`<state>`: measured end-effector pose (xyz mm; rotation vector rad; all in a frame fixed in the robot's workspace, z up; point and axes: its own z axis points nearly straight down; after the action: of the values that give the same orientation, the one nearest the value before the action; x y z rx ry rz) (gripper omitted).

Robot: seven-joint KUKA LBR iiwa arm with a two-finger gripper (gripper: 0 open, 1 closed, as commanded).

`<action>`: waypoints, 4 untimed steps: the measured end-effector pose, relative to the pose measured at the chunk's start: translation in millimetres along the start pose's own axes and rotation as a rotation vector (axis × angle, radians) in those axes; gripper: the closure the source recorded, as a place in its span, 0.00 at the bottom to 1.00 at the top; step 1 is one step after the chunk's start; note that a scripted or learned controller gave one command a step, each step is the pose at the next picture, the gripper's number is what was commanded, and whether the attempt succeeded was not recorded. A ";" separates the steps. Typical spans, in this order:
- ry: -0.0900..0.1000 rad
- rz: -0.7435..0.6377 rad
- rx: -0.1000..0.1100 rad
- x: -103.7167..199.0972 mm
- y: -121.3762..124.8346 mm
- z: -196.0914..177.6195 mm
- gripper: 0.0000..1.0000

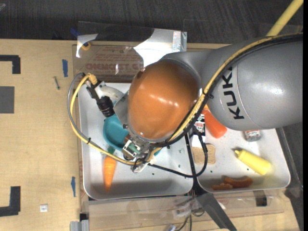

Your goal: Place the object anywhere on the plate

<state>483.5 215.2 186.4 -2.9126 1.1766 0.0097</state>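
- The carrot [109, 171], orange and tapering, lies on the floor of the left-hand bin [91, 179] near its front wall, with its thick end pointing up the view towards the plate.
- The plate [113, 130] is teal. It sits in the same bin, just above the carrot, and I see a narrow strip of white floor between the two. My own wrist covers most of the plate's right part.
- My gripper [136, 154] hangs low over the left bin, beside the plate's lower right edge and up and to the right of the carrot. My wrist hides most of it, so I cannot tell whether it is apart or together, nor whether anything is in it.
- My orange band [161, 102] bulges over the middle of the bin, and my grey arm [262, 88] runs off to the right across the second bin.
- A yellow cable [72, 110] and a black one loop from my wrist out over the left bin's left wall and back, and a black plug [105, 106] lies at the top of the loop.
- The right-hand bin [284, 174] holds:
  - a yellow, banana-like piece [253, 161]
  - a brownish flat piece [202, 152] near the dividing wall
  - a reddish-brown strip [233, 182] along the front
  - an orange item [214, 125], partly under my arm
  - a small grey thing [252, 135], too small to name
- Crumpled clear sheeting [159, 41] lies behind the bins, and the tan bench top [33, 129] spreads to the left.
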 end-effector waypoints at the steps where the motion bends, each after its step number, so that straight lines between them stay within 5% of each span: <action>1: 0.006 -0.274 0.008 56.5 50.6 -54.7 1.00; 2: -0.002 -0.565 -0.003 60.9 39.4 77.6 1.00; 3: -0.003 -0.561 0.002 59.6 37.2 66.5 1.00; 4: 0.008 -0.562 0.006 57.7 54.3 -2.9 1.00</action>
<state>487.3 136.0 189.1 -3.1205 0.3230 -0.0053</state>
